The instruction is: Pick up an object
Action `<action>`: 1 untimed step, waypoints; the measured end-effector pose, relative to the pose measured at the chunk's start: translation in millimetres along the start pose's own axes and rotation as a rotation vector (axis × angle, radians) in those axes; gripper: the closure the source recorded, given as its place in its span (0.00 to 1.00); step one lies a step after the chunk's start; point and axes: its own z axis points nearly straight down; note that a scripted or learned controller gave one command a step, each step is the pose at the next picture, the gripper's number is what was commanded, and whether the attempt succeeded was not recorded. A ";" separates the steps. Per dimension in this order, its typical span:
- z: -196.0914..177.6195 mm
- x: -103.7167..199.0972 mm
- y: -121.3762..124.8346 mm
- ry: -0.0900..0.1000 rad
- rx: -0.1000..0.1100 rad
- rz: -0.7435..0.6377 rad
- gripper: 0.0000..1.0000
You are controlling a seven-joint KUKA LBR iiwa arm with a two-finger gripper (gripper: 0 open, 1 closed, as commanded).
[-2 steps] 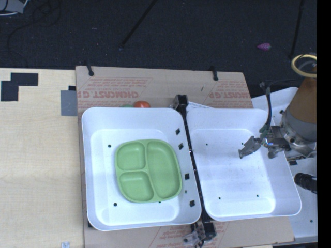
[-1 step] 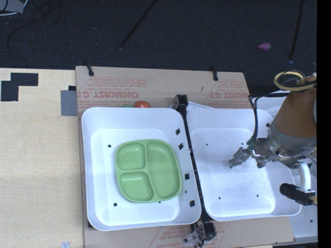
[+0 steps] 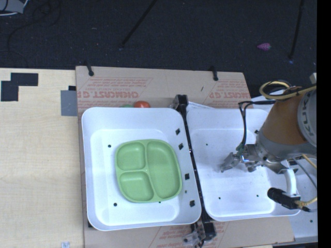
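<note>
A green plate [image 3: 148, 170] with three compartments lies flat in the middle of the left bin [image 3: 98, 138]. My gripper [image 3: 231, 163] hangs low over the floor of the right bin [image 3: 227, 200], near its middle, pointing left. It is well apart from the plate, on the other side of the divider between the bins. I see nothing held in it. A small red-orange object [image 3: 141, 105] peeks out just behind the back rim of the left bin.
The two bins sit on a cardboard sheet [image 3: 155, 87] on the wooden bench [image 3: 36, 164]. A black clip strip [image 3: 189, 159] runs along the seam between the bins. The grey and orange arm [image 3: 289, 123] covers the right bin's right side.
</note>
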 end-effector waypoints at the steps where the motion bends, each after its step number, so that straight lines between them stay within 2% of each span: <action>1: 19.4 0.9 0.0 -0.001 -0.003 0.002 0.00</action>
